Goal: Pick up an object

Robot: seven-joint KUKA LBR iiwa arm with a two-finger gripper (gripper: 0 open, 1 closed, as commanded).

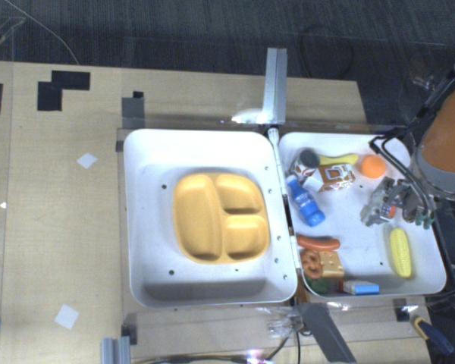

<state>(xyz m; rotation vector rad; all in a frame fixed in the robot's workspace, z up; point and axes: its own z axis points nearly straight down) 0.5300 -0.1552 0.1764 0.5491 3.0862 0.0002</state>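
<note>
Corn cob (400, 252) lengthwise near-vertical, below end effector (379, 211)

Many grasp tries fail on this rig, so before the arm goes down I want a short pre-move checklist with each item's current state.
1. Tool over the right bin: ok.
2. Tool free of any object: cannot tell; its tips are too small and cluttered to read.
3. Target near the tool: ok; the corn cob lies just below it and apart from other items.
4. Orange ball clear of the tool: ok, it sits above it in the view.
5. Corn clear of the bin wall: not ok; it lies close to the right rim.
6. Yellow divided tray out of the way: ok, in the left bin.
</note>
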